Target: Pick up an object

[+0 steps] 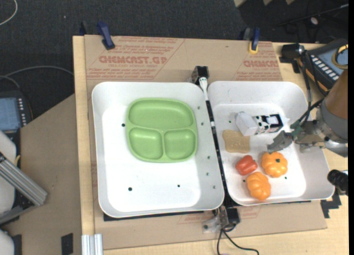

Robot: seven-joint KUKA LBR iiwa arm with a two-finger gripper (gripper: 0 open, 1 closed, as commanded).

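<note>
Orange pepper (275, 164): small, glossy, lobed, green-stemmed; lies in right bin (260, 93) beside red pepper (246, 165) and second orange one (259, 186). Claw (278, 141): just above it; grip state cannot be told.

Smooth, glossy white plastic is seen in both bins (110, 193); the green divided tray (162, 129), at 9 o'clock, is matt plastic. The desk (166, 55) is faced with brown printed paper.

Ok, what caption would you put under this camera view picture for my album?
Robot tool hovers by an orange toy pumpkin in the right white bin; a green divided plate fills the left bin.
</note>
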